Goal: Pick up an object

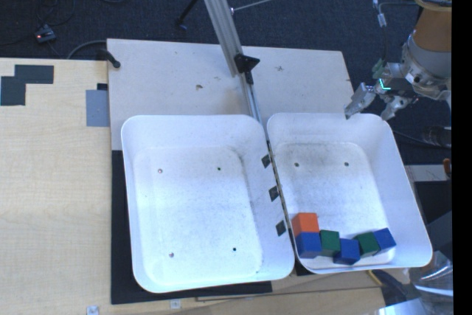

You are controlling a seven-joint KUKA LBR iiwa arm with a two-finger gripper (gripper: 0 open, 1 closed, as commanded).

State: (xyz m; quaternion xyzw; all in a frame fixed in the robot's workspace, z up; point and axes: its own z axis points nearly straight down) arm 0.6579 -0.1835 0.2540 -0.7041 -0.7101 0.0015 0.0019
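Several small blocks lie along the near edge of the right bin [398,166]: an orange block [305,222], a blue block [309,243] under it, a green block [330,240], another blue block [346,251], a second green block [367,243] and a blue block [383,238] at the right end. My gripper [374,105] hangs above the bin's far right corner, well away from the blocks. Its two fingers are spread apart, open, with nothing between them.
The left bin [133,158] sits beside the right one, with small black clips [273,192] along the shared wall. A slanted aluminium rail [221,18] rises behind the bins. A light wooden board [51,188] covers the bench at the left.
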